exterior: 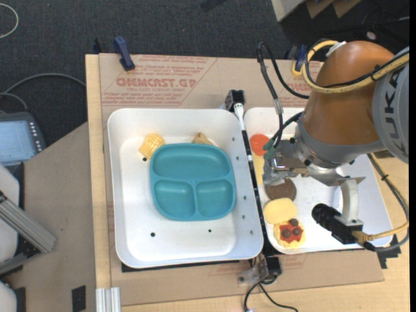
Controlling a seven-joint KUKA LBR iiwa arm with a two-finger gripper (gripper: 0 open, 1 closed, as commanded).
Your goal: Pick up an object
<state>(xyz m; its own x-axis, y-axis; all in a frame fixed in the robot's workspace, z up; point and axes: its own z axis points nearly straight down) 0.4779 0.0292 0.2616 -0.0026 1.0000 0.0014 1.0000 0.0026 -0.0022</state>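
Far to the left of the claw (281, 168) you see the left bin (123, 174). It bears a teal divided plate (192, 181), and beyond the plate's far edge lie a yellow corn piece (151, 144) and a small tan item (202, 138), maybe bread; it is partly hidden, so I cannot name it for sure.

Going right over the dividing rims you come to the right bin (383, 194), where the claw hangs, close to the rim on its left. Whether the claw is spread or pressed together you cannot tell, because the orange wrist covers it from above. An orange round piece (259, 142) lies just beyond it. The brown round piece (281, 190), like a cookie or a patty, lies directly under or just in front of it and looks like the likely target. A pale yellow piece (280, 210) touches its near side, and a small pizza-like toy (290, 233) with dark dots lies nearer still.

I think the danger is crowding. The brown piece is flat and low, so the claw may slide over it, or push it against the yellow piece. The rim on the left is also close; a small offset can make the claw strike it.
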